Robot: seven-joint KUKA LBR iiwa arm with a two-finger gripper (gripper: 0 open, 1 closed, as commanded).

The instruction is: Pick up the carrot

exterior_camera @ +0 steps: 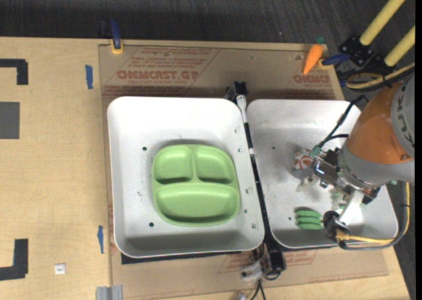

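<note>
Oddly, the carrot (312, 59) is not in either bin: it lies on the cardboard near the upper right of the frame, beyond the far rim of the right bin (277, 160), next to a blue clip (335, 59). The gripper (323, 170) hangs low inside that right bin, toward the lower right of the frame, close to a small red and white object (304, 159) and just above a green ridged item (307, 219).

What could go wrong from here, as I judge it, is a grab at the wrong thing: the tool sits among the bin's own contents, so closing there would catch the red and white object or the green item, or nothing. Reaching the carrot means lifting over the bin wall, and the trailing cables could snag on the way.

Relative to the tool, the carrot is well apart, up the frame and slightly left, with the bin's far wall between them. Whether the tool is spread or pressed together I cannot tell; wiring and brackets hide it.

A green divided plate (195, 183) rests in the left bin (132, 160).
</note>
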